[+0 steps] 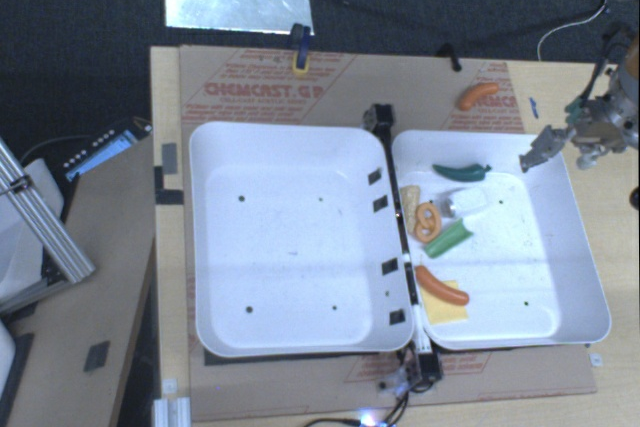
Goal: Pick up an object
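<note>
The right bin (pixel 560 245) holds several toy foods near its left wall. There is a dark green pepper (pixel 462 172), a pretzel (pixel 427 220), a light green pickle (pixel 448 238), an orange sausage (pixel 442 286) lying on a yellow cheese slice (pixel 450 310), and a pale clear item (pixel 467 204). My gripper (pixel 561 151) hangs over the bin's far right corner, well to the right of the pepper. It is open, with nothing between its fingers.
The left bin (pixel 290 235) sits beside the right one, with black clips (pixel 385 205) along the shared wall. A second orange sausage (pixel 478 95) lies on the cardboard behind the right bin. A yellow and blue clamp (pixel 300 50) stands at the bench's far edge.
</note>
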`<state>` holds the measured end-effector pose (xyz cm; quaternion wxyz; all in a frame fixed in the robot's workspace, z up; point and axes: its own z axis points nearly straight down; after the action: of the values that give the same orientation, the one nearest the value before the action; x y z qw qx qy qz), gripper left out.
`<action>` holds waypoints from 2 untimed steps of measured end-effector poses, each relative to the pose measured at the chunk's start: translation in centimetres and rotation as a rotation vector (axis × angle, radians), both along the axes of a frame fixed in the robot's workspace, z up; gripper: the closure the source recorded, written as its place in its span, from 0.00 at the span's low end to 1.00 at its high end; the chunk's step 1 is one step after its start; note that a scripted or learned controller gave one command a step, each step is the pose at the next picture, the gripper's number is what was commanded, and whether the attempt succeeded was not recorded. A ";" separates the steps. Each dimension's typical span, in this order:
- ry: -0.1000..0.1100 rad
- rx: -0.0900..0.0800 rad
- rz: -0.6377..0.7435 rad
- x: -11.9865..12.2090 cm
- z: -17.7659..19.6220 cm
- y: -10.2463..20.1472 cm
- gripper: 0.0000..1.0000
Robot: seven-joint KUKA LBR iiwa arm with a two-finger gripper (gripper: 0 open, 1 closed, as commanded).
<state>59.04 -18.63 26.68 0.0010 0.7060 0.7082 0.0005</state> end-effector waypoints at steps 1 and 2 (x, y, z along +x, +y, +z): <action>-0.004 -0.001 0.004 0.1 1.1 0.0 1.00; -0.020 -0.008 0.003 5.0 17.4 -2.1 1.00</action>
<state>64.07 -20.69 44.04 0.0106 0.7049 0.7092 0.0047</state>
